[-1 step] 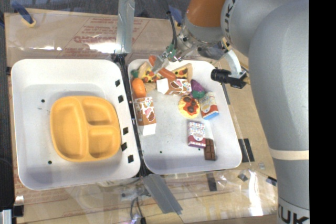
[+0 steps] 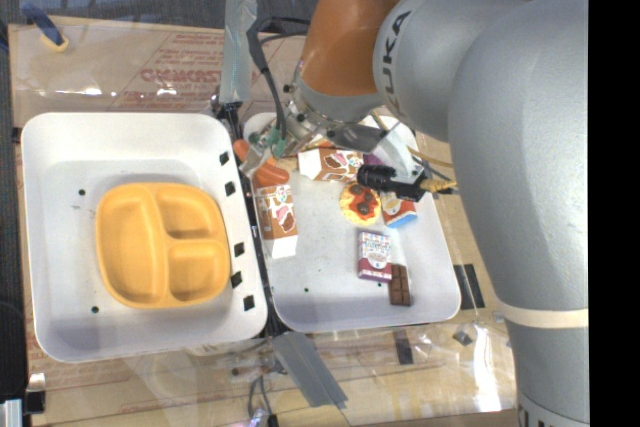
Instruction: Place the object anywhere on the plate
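Observation:
A yellow three-compartment plate (image 2: 160,241) lies in the left white bin (image 2: 60,145), with nothing on it. The right bin (image 2: 330,300) holds several food items: a brown carton with a strawberry picture (image 2: 277,211), a round orange and red piece (image 2: 360,203), a purple chocolate packet (image 2: 374,253), a dark chocolate bar (image 2: 400,285) and an orange piece (image 2: 270,175). The gripper (image 2: 278,143) reaches down at the back left corner of the right bin, just above the orange piece. The arm's wrist covers most of it.
The grey arm with its orange band (image 2: 350,25) fills the upper right and hangs over the back of the right bin. A black divider with clips (image 2: 243,215) separates the two bins. Cables run along the arm. A white and red packet (image 2: 330,161) lies under the wrist.

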Controlling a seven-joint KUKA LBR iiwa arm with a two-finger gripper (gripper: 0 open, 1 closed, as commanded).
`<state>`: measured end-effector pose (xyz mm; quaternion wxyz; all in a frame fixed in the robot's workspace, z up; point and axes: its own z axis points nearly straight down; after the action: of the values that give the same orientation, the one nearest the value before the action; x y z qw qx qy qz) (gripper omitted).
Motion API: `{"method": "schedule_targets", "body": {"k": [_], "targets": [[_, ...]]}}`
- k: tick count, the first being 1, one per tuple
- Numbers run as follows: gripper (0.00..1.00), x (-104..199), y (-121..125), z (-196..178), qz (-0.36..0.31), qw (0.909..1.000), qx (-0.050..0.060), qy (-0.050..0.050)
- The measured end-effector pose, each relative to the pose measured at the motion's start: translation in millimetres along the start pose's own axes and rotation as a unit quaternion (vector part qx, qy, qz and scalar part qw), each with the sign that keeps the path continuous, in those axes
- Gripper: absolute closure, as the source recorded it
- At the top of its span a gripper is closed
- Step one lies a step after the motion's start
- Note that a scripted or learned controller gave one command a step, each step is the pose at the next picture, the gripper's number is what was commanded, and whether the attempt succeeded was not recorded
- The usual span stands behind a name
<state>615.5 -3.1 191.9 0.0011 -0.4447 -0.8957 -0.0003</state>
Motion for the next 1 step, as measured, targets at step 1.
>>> {"method": "schedule_targets", "body": {"k": [1], "targets": [[1.0,66.0,23.5,0.8,0.018,0.9998,0.001,0.0]]}}
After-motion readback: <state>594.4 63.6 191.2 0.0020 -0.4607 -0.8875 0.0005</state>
